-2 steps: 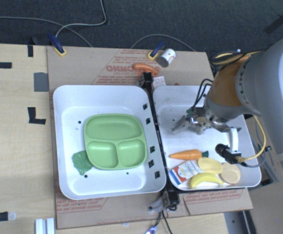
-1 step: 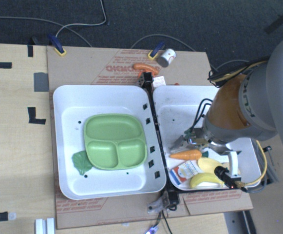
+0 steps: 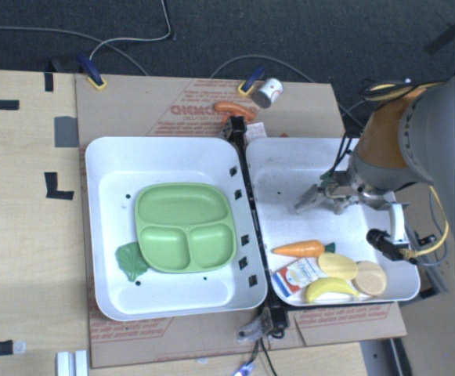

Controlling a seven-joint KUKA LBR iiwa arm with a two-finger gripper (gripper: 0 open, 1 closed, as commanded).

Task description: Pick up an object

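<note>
Banana (image 3: pixel 328 290) at right bin's (image 3: pixel 290 163) near edge beside carrot (image 3: pixel 297 249), fingers (image 3: pixel 308 200) spread over bare floor above them, pinching nothing, green divided plate (image 3: pixel 185 227) in left bin (image 3: pixel 102 210)

The divided plate (image 3: pixel 185 226) is light green, the leaf (image 3: pixel 131 261) beside it is darker green, the carrot (image 3: pixel 297 249) is orange, the banana (image 3: pixel 329 289) is yellow, and both bins (image 3: pixel 102 210) are white.

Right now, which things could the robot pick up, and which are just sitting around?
For picking up: carrot, banana, gripper above them.
Just sitting: green plate, green leafy bit, blue clamp.
</note>
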